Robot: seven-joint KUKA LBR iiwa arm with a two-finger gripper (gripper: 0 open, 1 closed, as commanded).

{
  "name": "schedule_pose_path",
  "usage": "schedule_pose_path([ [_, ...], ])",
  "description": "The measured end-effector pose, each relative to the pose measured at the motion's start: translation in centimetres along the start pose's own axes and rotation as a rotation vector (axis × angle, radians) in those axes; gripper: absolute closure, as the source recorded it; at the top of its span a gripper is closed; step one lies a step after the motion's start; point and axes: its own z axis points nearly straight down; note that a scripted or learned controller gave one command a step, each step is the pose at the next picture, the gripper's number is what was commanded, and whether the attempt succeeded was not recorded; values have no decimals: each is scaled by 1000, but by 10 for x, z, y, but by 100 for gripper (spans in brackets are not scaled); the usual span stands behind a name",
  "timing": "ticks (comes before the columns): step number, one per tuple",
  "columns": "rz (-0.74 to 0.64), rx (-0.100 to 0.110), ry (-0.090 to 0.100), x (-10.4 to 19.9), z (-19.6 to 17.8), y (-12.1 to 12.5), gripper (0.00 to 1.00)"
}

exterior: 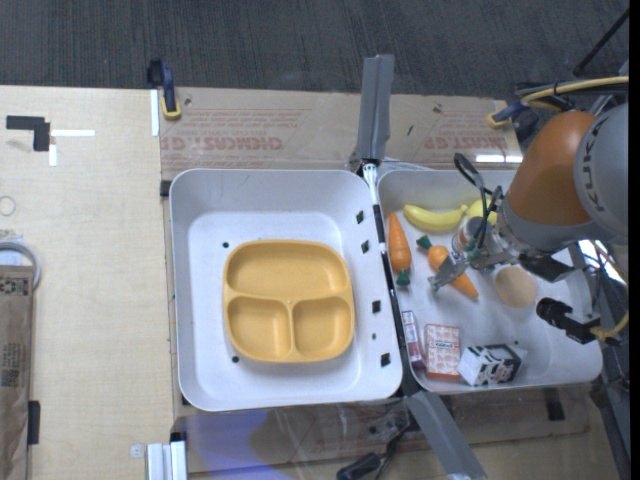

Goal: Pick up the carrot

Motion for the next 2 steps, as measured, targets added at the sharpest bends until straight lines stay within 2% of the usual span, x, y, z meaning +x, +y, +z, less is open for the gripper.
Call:
schedule_pose_path([
  [1,4,4,2,-1,-6,0,100],
  [2,95,1,-3,57,-139,17,100],
])
